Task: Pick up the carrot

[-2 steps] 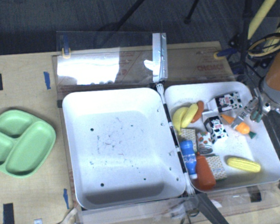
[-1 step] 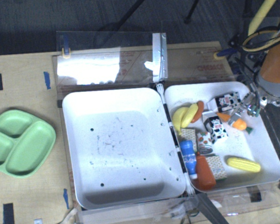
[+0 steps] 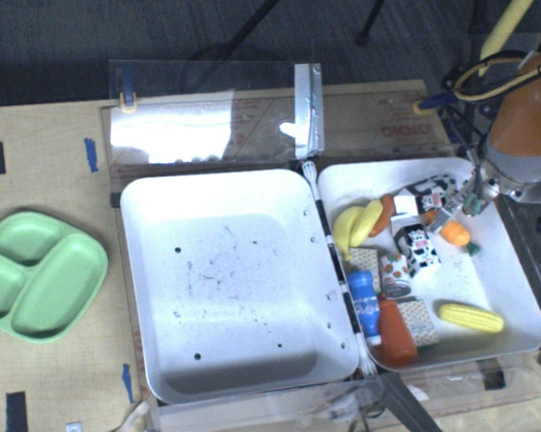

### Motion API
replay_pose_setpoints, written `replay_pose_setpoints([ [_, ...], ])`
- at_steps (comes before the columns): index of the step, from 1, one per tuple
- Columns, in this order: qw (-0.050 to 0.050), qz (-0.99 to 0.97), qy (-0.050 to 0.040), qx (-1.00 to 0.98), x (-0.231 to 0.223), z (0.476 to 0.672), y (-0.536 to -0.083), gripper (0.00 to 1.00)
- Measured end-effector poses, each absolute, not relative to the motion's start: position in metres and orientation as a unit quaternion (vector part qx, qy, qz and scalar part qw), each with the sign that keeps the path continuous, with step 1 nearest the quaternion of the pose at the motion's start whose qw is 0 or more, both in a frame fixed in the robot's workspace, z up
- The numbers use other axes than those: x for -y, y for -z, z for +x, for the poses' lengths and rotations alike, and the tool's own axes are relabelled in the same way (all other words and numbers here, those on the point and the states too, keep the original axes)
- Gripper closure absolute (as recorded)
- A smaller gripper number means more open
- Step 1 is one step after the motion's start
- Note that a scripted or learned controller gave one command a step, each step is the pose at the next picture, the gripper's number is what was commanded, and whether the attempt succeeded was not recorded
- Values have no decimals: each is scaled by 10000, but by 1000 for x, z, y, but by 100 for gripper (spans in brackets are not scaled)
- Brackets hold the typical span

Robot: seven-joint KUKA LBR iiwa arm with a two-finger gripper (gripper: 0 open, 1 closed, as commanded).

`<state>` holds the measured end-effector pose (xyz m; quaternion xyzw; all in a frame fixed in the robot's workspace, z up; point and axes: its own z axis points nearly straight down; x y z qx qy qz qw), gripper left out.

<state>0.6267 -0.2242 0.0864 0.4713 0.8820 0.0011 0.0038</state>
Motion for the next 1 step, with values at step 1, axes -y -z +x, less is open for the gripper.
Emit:
replay_pose_setpoints([
  [1, -28, 4124, 13, -9110, 165, 666, -185, 100],
])
